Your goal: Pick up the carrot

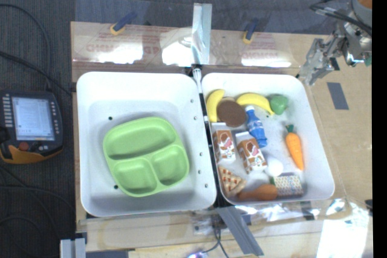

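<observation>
Bench (338, 148) — two white bins (91, 148) side by side on it.

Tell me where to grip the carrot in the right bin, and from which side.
Grip the carrot across its thick upper body, just below the green top, coming straight down from above. It lies flat, lengthwise along the right bin wall, tip toward the camera, with bare floor on both long sides. The gripper is outside the bin, beyond its far right corner.

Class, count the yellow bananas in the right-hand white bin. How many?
2. One curved yellow banana lies at the bin's far-left corner; the other lies beside it, next to the green item.
</observation>
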Motion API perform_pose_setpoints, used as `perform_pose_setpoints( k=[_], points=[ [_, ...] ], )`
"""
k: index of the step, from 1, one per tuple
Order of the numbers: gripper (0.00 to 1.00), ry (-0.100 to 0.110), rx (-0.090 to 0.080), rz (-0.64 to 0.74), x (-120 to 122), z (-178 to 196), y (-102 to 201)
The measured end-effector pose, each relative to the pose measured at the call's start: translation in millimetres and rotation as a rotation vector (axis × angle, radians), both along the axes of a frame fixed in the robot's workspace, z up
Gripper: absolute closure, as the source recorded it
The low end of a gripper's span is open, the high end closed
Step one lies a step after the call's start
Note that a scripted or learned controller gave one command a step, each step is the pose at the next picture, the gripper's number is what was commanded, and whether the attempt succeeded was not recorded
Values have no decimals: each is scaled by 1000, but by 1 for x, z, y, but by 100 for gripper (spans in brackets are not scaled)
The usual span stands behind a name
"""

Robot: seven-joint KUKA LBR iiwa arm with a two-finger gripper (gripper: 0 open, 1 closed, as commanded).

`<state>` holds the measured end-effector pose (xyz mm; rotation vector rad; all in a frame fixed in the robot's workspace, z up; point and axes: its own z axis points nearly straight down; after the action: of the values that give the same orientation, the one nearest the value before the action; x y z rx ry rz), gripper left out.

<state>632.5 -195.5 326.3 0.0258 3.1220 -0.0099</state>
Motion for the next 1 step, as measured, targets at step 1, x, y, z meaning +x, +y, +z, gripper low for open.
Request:
perform_pose_setpoints(
  k=[1],
  points=[
    [100,16,1,512,9,-14,-19]
  ],
)
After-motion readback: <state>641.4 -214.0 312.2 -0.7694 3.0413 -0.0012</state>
